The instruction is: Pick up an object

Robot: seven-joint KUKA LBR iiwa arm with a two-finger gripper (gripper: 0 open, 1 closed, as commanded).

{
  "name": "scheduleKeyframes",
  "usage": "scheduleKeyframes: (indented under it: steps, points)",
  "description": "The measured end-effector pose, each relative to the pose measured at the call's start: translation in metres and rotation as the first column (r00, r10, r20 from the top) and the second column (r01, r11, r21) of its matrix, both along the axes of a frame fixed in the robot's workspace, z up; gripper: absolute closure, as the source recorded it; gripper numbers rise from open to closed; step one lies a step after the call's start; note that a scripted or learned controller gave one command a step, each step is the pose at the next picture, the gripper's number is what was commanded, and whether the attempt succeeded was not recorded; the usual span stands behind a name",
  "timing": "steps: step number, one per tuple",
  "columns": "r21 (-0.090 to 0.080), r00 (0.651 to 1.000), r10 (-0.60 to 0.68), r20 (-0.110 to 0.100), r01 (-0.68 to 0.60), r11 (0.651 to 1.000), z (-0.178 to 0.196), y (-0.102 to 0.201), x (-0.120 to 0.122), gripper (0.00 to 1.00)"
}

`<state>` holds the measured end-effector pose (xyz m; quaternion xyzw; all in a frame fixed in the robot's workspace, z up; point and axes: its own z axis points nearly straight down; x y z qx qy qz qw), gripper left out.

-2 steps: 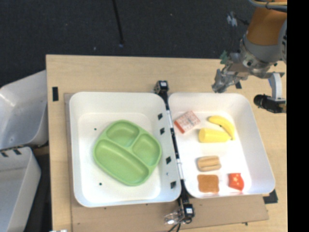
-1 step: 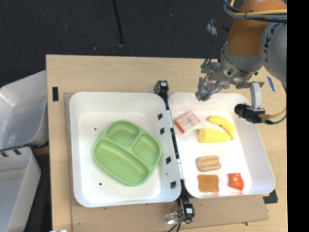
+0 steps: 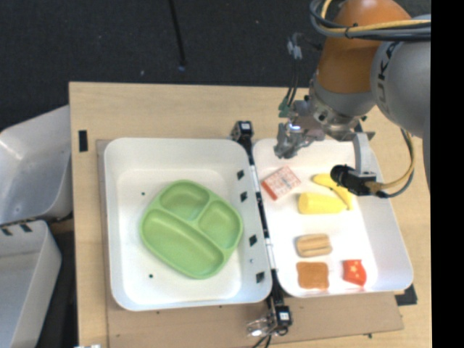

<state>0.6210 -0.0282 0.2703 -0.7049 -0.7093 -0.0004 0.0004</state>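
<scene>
Arm: grey, orange band, reaching in from the right over the far end of the right bin (image 3: pixel 388 216).
Gripper (image 3: pixel 284 148): above the bin's far left corner, pointing down and leftward.
Fingers: whether spread or closed, I cannot tell; nothing is seen between them.
Packet (image 3: pixel 280 183): red and white, flat on the bin floor just near-side of the gripper tip, apart from it; its long axis runs diagonally, from near left to far right.
Banana (image 3: pixel 332 186): right of the packet, long axis slanting from far left to near right, partly under a black part of the arm.
Yellow block (image 3: pixel 321 204): wedge-like, just nearer than the banana, lying crosswise in the bin.
Bun (image 3: pixel 312 246): tan, near the bin's middle, long axis left to right.
Toast (image 3: pixel 312 275): orange-brown square at the near left.
Red piece (image 3: pixel 354 271): small, beside the toast on the right.
Left bin (image 3: pixel 116 216): holds a green divided tray (image 3: pixel 191 228), tilted diagonally.
</scene>
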Motion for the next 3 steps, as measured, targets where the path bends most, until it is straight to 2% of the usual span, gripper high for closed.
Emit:
scheduleKeyframes:
  steps: [1,2,3]
  points:
    - [-0.001,1.000,-0.001,-0.002,0.001,1.000,-0.018,0.048,-0.021,1.00]
    - [0.000,1.000,0.001,-0.002,-0.001,1.000,-0.025,0.102,-0.024,1.00]
    - [-0.001,1.000,-0.004,-0.001,0.004,1.000,-0.024,0.098,-0.024,0.00]
